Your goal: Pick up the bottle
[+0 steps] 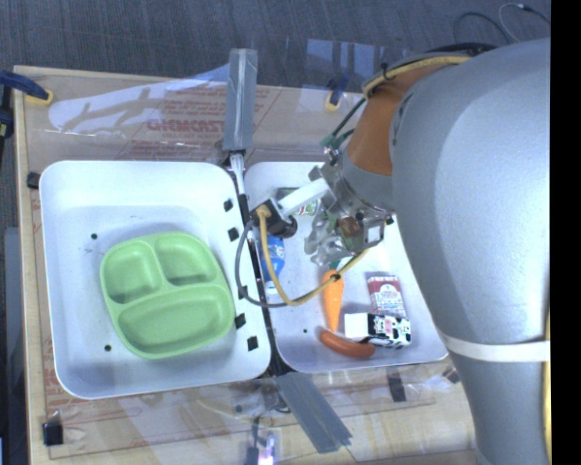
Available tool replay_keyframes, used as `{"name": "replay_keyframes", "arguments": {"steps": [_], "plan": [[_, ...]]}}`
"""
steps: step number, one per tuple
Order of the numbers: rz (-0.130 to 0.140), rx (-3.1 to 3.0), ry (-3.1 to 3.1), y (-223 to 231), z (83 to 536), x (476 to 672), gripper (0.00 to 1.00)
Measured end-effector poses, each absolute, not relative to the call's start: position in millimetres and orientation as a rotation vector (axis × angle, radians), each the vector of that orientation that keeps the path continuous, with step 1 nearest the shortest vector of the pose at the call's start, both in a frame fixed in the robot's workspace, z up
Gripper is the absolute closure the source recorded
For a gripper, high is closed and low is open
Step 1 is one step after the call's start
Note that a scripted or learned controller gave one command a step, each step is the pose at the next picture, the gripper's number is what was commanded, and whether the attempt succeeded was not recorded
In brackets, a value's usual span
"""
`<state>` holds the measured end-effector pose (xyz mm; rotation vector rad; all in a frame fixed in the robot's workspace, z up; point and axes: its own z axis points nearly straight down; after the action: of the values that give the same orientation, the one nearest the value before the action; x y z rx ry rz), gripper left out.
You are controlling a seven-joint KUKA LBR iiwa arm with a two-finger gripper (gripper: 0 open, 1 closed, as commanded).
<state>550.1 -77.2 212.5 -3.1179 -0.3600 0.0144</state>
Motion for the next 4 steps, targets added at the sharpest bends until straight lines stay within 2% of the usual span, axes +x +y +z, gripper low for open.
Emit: {"name": "replay_keyframes", "arguments": {"steps": [1,2,3,4], "plan": [[0.013,-3.04,-0.776,4.6,252.0,508.5,1.0],[0.013,-3.116,-0.376,5.2,224.6,475.4,1.0],[0.01,-3.085,-0.573,-108.9,277.6,523.4,1.0],[0.014,-2.993,-0.94,-10.6,263.2,499.8,1.0]]}}
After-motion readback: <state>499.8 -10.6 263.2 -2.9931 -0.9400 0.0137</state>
